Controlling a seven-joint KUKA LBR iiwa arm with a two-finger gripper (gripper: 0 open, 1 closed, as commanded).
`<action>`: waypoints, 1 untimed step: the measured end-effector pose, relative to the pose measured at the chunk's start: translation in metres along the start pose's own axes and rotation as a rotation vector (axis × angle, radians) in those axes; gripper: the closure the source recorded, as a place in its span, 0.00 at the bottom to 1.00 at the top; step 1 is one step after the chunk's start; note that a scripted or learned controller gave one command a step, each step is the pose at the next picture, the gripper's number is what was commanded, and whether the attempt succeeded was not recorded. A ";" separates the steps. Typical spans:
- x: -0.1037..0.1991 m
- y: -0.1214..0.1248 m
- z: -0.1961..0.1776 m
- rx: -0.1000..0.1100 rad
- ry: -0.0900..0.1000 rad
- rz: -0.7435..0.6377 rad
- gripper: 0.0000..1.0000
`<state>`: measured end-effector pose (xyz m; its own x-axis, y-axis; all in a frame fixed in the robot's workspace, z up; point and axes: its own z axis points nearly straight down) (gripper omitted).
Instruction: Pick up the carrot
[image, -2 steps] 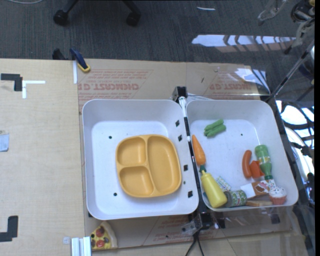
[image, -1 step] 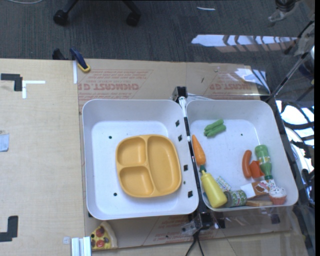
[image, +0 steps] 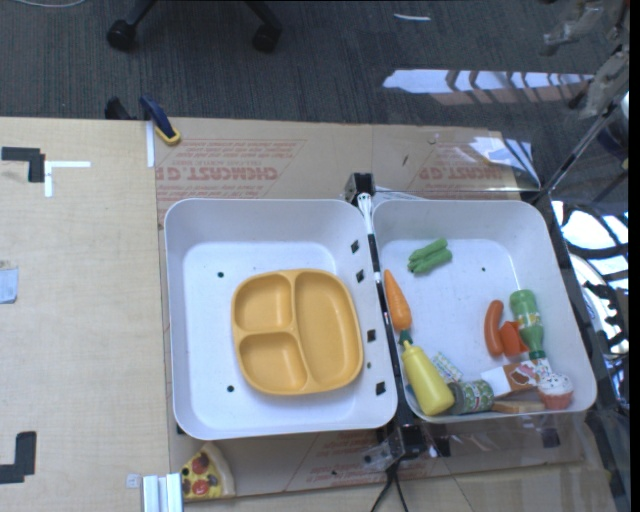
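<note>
In the right-hand bin (image: 545, 255) of the two, one carrot (image: 398, 302) lies along the left wall, just above one yellow bottle (image: 427, 380). There is also one green pod bunch (image: 430, 256), one red sausage (image: 493, 328) and one green bottle (image: 526, 318). The heap in the front right corner (image: 525, 385) is too jumbled to count. The left bin (image: 190, 250) holds one yellow divided plate (image: 297, 330). Whether the claw is open or closed, I cannot tell.

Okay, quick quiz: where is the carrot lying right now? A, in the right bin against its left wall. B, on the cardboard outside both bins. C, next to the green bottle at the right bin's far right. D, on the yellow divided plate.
A: the carrot lies in the right bin along its left wall, just above the yellow mustard bottle.
</note>
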<state>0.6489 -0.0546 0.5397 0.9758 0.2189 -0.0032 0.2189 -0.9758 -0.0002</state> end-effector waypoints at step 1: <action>0.006 -0.015 0.000 -0.001 0.001 0.022 0.00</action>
<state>0.6513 -0.0392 0.5400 0.9802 0.1978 -0.0023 0.1978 -0.9803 0.0005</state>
